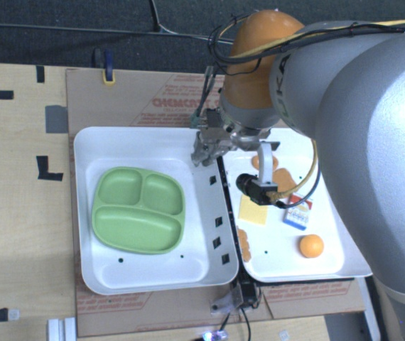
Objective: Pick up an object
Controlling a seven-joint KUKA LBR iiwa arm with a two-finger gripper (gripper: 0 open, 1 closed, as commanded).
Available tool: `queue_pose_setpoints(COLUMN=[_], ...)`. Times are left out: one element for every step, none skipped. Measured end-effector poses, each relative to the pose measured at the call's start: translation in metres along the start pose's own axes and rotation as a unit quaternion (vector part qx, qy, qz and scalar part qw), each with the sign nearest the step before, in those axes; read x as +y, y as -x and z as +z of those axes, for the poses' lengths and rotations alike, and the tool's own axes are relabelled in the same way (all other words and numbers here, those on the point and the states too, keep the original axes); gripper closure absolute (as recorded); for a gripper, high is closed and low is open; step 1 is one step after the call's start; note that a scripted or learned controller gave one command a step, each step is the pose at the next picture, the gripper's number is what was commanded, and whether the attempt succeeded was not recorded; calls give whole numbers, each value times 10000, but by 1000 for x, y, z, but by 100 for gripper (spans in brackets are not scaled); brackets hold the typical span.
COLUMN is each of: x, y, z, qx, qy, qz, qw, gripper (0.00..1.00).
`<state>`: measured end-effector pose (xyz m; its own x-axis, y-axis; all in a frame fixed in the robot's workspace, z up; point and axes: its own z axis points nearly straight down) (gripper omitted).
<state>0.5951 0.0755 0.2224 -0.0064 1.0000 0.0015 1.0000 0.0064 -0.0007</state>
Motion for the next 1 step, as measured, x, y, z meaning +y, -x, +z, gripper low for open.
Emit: queue_pose_setpoints(x=[0], y=[3], z=[0], qx=[-8], qy=[-7], qz=[16], qw=[10000], gripper=[0])
